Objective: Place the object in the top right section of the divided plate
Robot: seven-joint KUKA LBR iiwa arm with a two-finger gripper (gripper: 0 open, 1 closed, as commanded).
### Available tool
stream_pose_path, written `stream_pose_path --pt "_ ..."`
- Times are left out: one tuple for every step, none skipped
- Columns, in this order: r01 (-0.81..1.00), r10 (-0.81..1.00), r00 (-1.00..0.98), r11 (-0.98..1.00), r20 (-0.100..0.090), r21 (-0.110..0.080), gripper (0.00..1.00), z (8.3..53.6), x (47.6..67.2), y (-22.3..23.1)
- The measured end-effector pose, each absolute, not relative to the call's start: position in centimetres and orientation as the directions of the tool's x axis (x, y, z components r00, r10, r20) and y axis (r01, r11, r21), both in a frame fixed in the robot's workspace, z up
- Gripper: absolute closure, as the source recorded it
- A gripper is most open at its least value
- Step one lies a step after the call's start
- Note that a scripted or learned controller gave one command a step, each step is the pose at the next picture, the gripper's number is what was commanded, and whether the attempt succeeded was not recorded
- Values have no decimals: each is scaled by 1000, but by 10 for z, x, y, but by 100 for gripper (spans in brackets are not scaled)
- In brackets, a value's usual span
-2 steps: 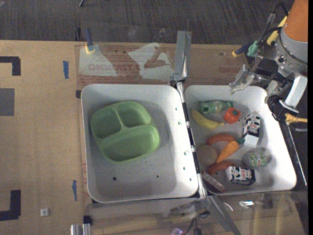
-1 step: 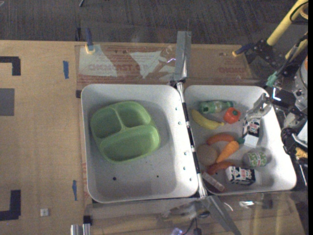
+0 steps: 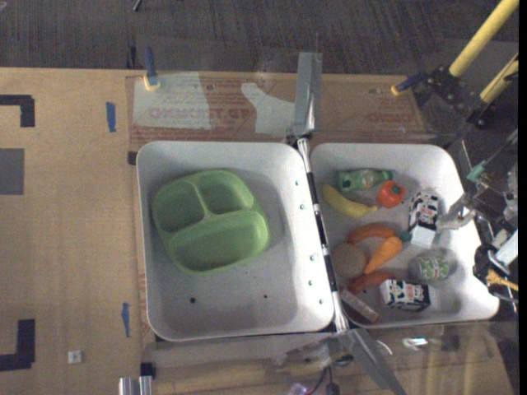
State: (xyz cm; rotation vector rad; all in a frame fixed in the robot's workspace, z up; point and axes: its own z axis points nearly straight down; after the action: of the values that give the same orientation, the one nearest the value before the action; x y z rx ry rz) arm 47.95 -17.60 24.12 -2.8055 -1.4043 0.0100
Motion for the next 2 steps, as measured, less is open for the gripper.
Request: stream_pose_path --pt "801 801 599 -599 -3 -6 0 241 480 -176" --pt "836 836 549 -549 -3 -3 0 321 481 -185"
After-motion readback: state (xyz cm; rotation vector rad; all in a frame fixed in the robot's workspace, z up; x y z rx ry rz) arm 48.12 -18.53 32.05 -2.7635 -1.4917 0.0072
